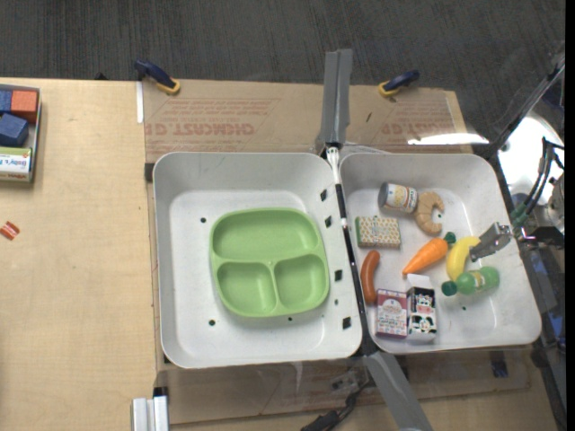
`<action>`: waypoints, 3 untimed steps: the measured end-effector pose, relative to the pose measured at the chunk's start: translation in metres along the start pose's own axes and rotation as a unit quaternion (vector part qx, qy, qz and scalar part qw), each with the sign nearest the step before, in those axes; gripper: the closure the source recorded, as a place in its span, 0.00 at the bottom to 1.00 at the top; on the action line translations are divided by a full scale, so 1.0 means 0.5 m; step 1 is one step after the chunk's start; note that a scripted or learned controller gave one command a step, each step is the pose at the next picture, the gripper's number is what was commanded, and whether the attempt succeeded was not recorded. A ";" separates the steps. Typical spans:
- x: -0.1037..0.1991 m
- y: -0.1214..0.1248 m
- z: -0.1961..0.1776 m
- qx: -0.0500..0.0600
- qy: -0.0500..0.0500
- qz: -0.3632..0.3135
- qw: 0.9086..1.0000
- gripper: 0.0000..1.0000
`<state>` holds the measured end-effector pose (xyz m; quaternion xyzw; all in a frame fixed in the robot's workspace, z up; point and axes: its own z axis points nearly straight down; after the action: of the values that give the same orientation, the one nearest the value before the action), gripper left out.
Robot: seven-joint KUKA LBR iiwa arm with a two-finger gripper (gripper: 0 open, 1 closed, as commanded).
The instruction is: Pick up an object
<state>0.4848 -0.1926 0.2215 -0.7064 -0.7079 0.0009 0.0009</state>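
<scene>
The right bin point(503, 326) holds several toy foods: a small jar point(400, 197), a brown pretzel point(433, 212), a speckled cracker point(377, 232), a carrot point(425, 255), a yellow banana point(460, 255), a green bottle point(472, 283), a red sausage point(369, 275), a pink carton point(392, 313) and a milk carton point(421, 312). My gripper point(491, 240) hangs low at the bin's right side, just right of the banana and above the green bottle. Nothing is visibly held in it.
The left bin point(180, 330) holds a green divided plate point(269, 263). A box of coloured blocks point(16, 133) sits at the bench's far left, with a small red piece point(9, 230) below it. Two clamps point(157, 75) point(398, 82) pin the cardboard behind the bins.
</scene>
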 end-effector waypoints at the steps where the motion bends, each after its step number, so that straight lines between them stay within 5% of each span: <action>1: 0.053 0.082 0.240 -0.002 0.000 -0.101 0.995 0.00; 2: 0.051 0.083 0.222 -0.002 0.000 -0.100 0.995 1.00; 3: 0.052 0.083 0.222 -0.002 0.000 -0.100 0.995 0.00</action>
<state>0.5258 -0.1668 0.1107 -0.6323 -0.7747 -0.0006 -0.0006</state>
